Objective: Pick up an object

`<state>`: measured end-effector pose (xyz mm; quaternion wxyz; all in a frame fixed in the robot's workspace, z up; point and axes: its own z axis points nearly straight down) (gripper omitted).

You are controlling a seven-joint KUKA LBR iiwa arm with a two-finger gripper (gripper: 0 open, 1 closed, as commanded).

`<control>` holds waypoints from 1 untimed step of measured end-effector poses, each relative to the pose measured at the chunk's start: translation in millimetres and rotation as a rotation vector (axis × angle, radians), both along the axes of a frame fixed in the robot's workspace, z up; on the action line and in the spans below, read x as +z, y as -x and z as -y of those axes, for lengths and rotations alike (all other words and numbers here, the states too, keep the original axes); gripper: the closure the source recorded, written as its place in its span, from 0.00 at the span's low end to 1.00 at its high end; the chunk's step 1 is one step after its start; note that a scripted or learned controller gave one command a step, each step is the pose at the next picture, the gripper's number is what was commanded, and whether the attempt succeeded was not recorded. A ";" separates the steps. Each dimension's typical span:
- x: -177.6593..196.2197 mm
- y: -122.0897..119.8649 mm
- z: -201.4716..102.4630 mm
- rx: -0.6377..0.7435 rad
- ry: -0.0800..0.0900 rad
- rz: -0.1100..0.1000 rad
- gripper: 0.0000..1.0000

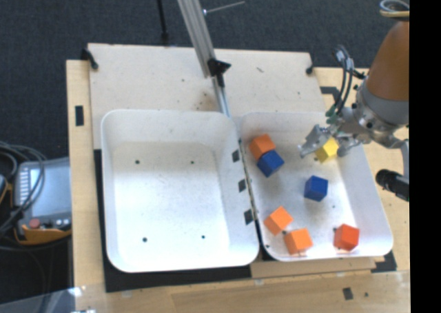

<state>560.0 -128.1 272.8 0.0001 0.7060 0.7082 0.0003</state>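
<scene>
Over the right bin [365, 187], near its upper right corner, the pincer [324, 145] sits with a small yellow cube [326, 150] between its metal fingers; it looks clamped on the cube, though the fingers are small and partly blurred, so the firmness of the hold is uncertain. The cube appears to be off the bin floor or just leaving it.

To do this step well, I judge the arm should rise straight up and slowly, keeping the wrist level, so the cube does not pivot out of a thin two-point hold. Sideways travel is best saved until the cube stands well above the bin's rim.

The other pieces lie apart from the grasp: an orange cube [261, 145] touching a blue cube [271, 162] near the divider, a second blue cube [315, 188] mid-bin, and three orange blocks [298, 240] along the near edge. None should interfere with a vertical lift. The left bin [117, 167] on the tabletop [158, 70] could receive the cube.
</scene>
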 end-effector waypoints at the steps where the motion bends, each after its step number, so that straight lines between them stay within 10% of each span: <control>1: 0.0 -0.1 0.1 -0.002 0.000 0.001 0.00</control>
